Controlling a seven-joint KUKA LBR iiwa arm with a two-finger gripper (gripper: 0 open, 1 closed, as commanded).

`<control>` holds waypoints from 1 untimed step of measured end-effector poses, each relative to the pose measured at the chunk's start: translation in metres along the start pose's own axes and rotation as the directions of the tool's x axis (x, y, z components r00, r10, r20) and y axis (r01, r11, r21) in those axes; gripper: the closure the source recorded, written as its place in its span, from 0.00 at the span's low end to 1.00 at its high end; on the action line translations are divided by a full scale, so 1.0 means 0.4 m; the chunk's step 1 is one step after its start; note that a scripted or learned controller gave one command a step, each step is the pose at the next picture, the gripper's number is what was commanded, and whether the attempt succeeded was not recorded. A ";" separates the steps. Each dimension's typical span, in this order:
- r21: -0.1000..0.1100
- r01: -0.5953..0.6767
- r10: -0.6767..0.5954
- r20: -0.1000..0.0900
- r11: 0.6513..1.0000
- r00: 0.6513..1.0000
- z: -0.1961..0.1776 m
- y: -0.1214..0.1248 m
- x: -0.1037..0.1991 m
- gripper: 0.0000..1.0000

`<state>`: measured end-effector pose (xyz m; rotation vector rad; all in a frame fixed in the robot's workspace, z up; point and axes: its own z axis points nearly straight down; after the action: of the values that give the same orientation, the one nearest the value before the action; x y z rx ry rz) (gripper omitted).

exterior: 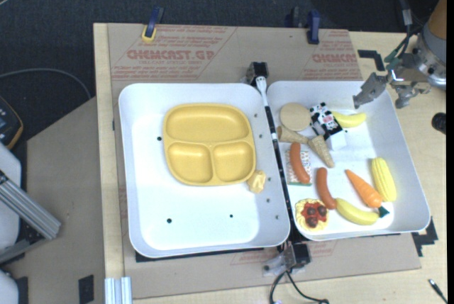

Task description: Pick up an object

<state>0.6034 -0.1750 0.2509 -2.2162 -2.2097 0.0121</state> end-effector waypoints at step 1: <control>-0.014 0.003 -0.003 0.003 1.000 1.000 -0.020 0.006 0.001 0.00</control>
<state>0.6058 -0.1745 0.2587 -2.2210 -2.2213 0.0003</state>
